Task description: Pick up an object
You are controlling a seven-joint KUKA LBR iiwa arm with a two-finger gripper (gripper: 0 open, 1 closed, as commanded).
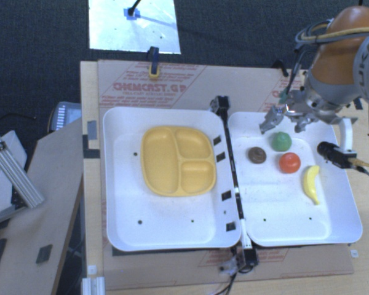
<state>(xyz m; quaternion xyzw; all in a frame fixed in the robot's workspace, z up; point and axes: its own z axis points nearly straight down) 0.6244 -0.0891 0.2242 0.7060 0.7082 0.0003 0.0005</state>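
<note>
In the right bin (295, 226) lie a green ball (281, 141), a red tomato-like ball (289, 162), a brown round piece (256, 155) and a yellow banana (311, 184). My gripper (287, 122) hangs just above and behind the green ball, its two fingers spread wide to either side of it. The fingers stand open with nothing between them. The left finger (269, 121) points down toward the bin's back left part.
A yellow compartment plate (177, 161) lies in the left bin (129, 220). A black divider with clips (229, 165) runs between the bins. A black cylindrical part of the arm (332, 153) juts over the right bin's right side.
</note>
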